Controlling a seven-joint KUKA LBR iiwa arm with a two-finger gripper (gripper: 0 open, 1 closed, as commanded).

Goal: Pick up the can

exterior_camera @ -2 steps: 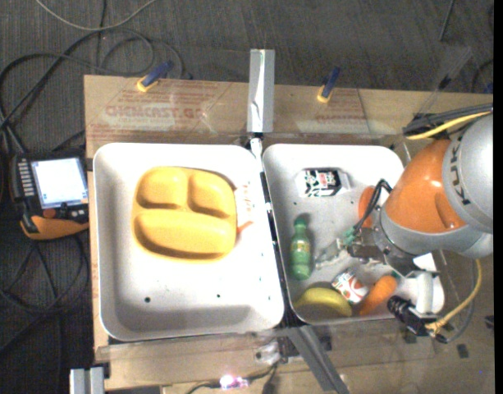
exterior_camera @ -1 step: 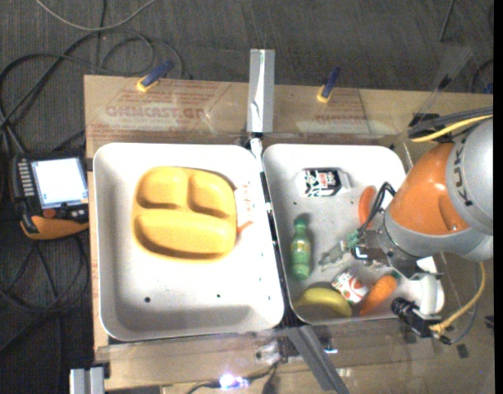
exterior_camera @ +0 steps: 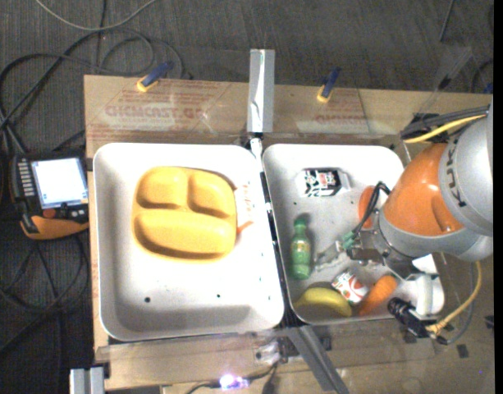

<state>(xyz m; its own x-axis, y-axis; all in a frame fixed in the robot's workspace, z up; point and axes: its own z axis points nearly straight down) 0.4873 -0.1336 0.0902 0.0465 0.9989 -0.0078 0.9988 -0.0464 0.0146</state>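
We look down on a table (exterior_camera: 103, 105) carrying two shallow white bins side by side. The left bin (exterior_camera: 112, 302) holds a yellow divided tray (exterior_camera: 185, 212). The right bin (exterior_camera: 280, 220) holds the clutter, and we use the green bottle (exterior_camera: 300, 249) in it as our landmark.

Up and to the right of the bottle, near the bin's far wall, lies the can (exterior_camera: 322, 182), black and white, apparently on its side. It sits apart from the bottle, with bare bin floor around it. Below the bottle lies a banana (exterior_camera: 321, 302). Just right of the banana sits a small red and white item (exterior_camera: 349, 287), and beside that a carrot (exterior_camera: 377, 294).

The grey and orange arm (exterior_camera: 427, 208) reaches in from the right. Its hand (exterior_camera: 349, 245) hangs just right of the bottle, below the can and above the red and white item. We cannot tell whether it is spread or closed, and we see nothing held in it.

We judge the step in hand to be the approach: the hand is not yet over the can. To do it well, we would lift clear of the bottle first, travel toward the far wall, and centre over the can before descending. We would set the grip across the can's narrow width, not its length. The far wall is close, so we would come straight down rather than at a slant.
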